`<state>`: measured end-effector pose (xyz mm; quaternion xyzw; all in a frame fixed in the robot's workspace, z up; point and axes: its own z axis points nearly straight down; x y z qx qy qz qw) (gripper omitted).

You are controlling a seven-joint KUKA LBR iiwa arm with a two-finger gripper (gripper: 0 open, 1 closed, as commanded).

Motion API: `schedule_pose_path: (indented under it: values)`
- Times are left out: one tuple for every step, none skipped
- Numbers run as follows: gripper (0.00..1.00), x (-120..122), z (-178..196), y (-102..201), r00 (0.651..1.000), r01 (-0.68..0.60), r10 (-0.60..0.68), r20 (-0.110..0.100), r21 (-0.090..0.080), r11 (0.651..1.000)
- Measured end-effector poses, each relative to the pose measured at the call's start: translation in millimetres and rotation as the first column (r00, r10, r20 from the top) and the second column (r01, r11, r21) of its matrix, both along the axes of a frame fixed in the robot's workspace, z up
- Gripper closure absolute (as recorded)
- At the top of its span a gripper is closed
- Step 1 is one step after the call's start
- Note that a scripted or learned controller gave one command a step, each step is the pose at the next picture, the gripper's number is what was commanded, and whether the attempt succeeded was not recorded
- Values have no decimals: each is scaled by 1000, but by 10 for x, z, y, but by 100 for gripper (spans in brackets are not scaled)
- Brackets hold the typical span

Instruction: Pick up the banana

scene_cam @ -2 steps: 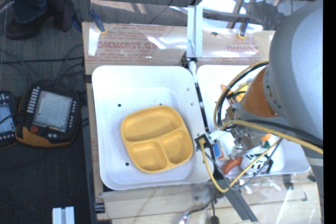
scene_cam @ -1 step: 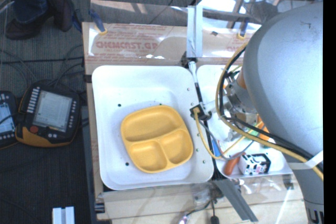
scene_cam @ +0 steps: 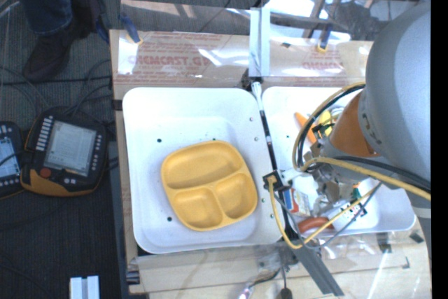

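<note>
The arm [scene_cam: 399, 94] reaches down into the right bin [scene_cam: 399, 217], its bulk and cables covering most of it. I cannot tell the gripper's state, nor pick out the banana. The left bin [scene_cam: 147, 115] holds a yellow 3-compartment plate [scene_cam: 208, 184].

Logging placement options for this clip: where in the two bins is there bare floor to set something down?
Left bin: bare floor all around the yellow divided plate, widest along the far side. Right bin: crowded by the arm, its cables and small items; only the far-left corner shows bare.
</note>
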<state>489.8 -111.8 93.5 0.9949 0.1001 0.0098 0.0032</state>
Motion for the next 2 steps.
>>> schedule_pose_path:
  values:
    - [0, 1170, -9, 33, 1000, -1, 1, -7, -3, 1000]
    - [100, 1156, 82, 26, 1000, -2, 2, -15, -6, 1000]
